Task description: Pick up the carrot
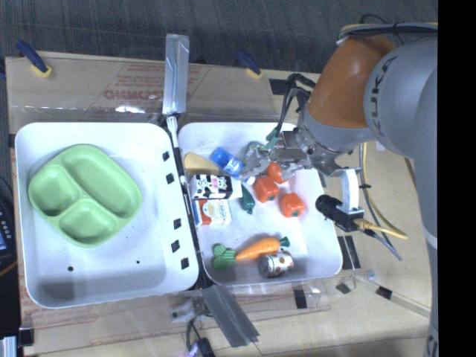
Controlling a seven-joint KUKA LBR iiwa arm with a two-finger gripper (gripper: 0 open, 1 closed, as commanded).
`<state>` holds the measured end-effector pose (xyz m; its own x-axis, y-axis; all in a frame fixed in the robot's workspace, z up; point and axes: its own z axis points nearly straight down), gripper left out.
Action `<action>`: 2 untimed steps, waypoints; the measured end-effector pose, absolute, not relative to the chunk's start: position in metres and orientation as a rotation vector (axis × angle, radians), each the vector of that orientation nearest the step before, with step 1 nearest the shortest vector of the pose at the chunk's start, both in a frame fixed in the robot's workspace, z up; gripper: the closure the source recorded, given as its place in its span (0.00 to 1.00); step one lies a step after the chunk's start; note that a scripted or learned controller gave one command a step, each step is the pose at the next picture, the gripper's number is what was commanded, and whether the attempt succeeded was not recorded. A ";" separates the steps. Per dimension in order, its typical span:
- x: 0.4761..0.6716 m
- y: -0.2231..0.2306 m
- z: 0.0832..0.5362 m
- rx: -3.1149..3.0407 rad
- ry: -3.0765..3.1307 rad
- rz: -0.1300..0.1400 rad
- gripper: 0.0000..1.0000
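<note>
Well apart — carrot (256, 248) lies below tool (269, 158).

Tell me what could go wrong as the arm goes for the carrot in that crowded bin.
The hand sits over the red vegetables at the right bin's upper middle, away from the carrot, so it may grab the wrong item. The carrot lies between a green toy and a small can; descending there may knock them or catch one as well.
</note>
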<state>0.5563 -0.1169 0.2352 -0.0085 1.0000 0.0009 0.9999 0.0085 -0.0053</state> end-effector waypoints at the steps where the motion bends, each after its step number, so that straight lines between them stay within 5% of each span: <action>1: 0.493 -0.150 0.165 -2.109 -2.322 0.006 0.00; 2: 0.477 -0.151 0.092 -2.209 -2.230 0.001 0.00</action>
